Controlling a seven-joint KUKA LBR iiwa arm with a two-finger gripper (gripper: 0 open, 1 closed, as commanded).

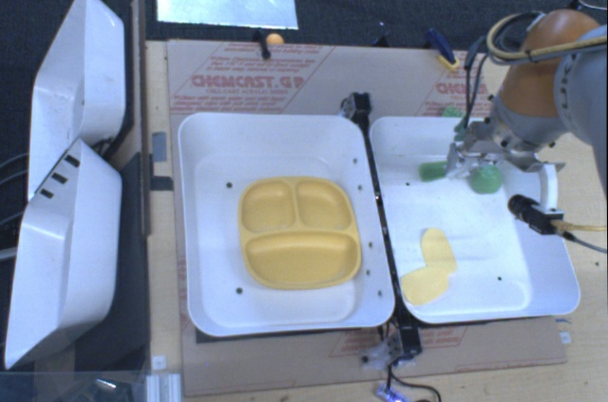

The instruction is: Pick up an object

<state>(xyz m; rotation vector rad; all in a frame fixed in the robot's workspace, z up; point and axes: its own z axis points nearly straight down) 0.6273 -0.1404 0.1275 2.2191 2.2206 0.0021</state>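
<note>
Your green object (485, 179) sits in the right bin (494, 291), near its far side: a small, soft-looking, rounded piece, with a second pale green piece (433, 170) just to its left. The gripper (468, 161) hangs directly over these two, touching or almost touching them; you cannot tell from this angle how its jaws stand or whether anything is between them. Nearer the front of that same bin lies a flat yellow shape (429, 269), smooth and curved like a cutout. The left bin (209, 201) holds a yellow divided plate (299, 232), matte plastic with three compartments. Both bins are shallow, white, glossy trays resting on a cardboard-covered worktop (247, 77).
</note>
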